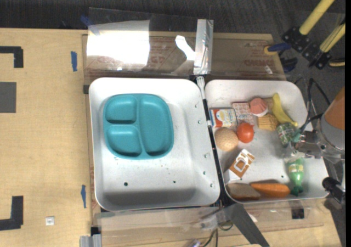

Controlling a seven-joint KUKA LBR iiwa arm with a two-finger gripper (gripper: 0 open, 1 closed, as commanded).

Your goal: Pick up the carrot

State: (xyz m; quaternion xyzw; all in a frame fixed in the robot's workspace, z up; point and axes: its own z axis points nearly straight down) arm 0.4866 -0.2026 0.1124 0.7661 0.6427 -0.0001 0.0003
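Seen from above at a slant, two shallow white bins sit side by side on a wooden bench. The left bin [148,183] holds a teal divided plate [139,125] with three compartments, lying flat toward the bin's upper left.

The right bin [258,88] holds a scatter of toy food. The carrot [270,189] lies flat on its side near the bin's front wall, orange, its long axis running left to right. Just to its left, touching or nearly touching it, is a brown piece that looks like a slice of bread [239,190], partly cut off by the bin's edge. Above them lies a small orange-and-white carton [242,163]. Farther back are a tan egg-shaped item [225,139], a red tomato [246,132] beside it, a red-and-white package [223,116], a pink round item [258,106], a banana [281,110] and a yellow block [267,123].

The arm enters at the right edge, largely cut off by the frame. Its gripper [303,142] sits over the bin's right side, well apart from the carrot. Whether it is spread or closed cannot be made out. A green bottle [296,173] lies just below it, and a small green printed item [286,133] beside it is hard to identify.
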